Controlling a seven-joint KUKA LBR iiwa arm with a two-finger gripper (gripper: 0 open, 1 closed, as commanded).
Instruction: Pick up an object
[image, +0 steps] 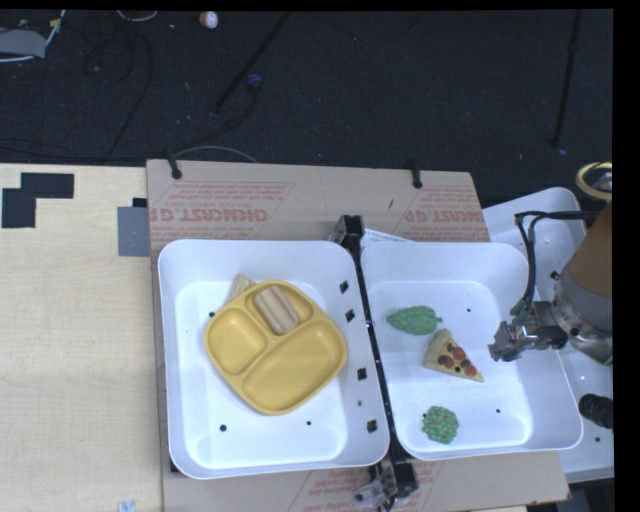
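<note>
The right bin holds three toy foods: a green leafy piece, a pizza slice and a green broccoli floret. My gripper hangs over the right side of that bin, a little to the right of the pizza slice. I see nothing between its fingers. Whether they are open or shut is hidden by the angle and the dark metal. The left bin holds a yellow divided plate with a tan bread-like toy in one compartment.
Both bins rest on a cardboard sheet on the bench. A black divider clip sits between the bins at the back. The arm's cables loop above the right bin's far corner.
</note>
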